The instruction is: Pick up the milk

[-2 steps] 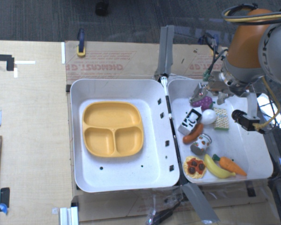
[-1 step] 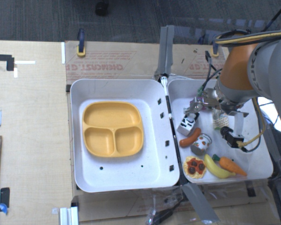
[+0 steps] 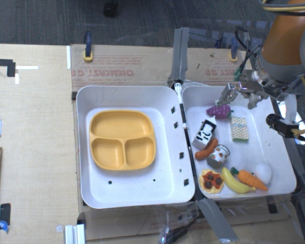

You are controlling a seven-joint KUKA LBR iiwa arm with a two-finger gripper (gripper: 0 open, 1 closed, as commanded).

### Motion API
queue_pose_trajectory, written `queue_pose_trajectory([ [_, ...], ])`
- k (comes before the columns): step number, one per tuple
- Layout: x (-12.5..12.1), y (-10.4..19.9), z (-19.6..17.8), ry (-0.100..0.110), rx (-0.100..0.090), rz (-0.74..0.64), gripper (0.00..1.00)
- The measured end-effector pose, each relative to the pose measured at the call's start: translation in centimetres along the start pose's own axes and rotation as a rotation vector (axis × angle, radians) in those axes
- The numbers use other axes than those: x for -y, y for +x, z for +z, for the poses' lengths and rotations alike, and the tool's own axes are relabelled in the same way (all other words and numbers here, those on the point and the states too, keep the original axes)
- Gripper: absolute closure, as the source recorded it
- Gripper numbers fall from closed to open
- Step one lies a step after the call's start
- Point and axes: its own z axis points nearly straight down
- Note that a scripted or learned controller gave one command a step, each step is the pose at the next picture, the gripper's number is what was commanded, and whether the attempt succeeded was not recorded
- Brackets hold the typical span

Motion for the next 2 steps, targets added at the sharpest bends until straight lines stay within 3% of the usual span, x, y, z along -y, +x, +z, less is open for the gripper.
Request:
queue_pose_trajectory([
  [1,0.8,-0.3,14.4,0.0,-0.001,0.07,0.0],
  [2,4.1,-1.4,15.2,-0.009,-0.002,0.018,0.0],
])
